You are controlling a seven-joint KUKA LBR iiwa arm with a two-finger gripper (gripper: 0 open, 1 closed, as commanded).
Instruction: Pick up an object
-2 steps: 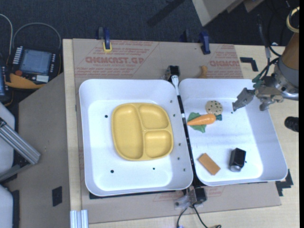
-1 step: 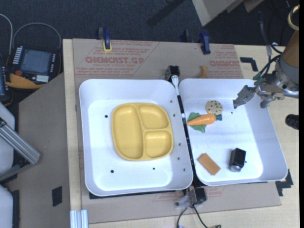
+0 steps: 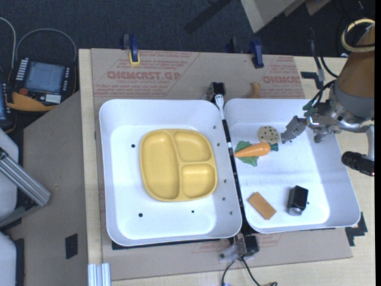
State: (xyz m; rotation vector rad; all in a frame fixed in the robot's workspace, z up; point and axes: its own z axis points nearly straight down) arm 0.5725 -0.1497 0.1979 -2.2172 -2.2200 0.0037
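Grey gripper (image 3: 300,130) hangs over the upper right part of the right bin (image 3: 333,177), 2 fingers visible, 1 pointing left toward the cookie; whether they are spread or closed is hard to make out, nothing seen between them. Arm body is cut off at the right edge. Just left of the claw: round speckled cookie (image 3: 268,134), touching or nearly touching the orange carrot (image 3: 252,151) with green leaves, which lies near the bin's left wall. Lower down: tan block (image 3: 261,205) and a small black object (image 3: 297,199), too small to identify, apart from each other. Left bin (image 3: 119,213) holds a yellow 3-compartment plate (image 3: 177,163).
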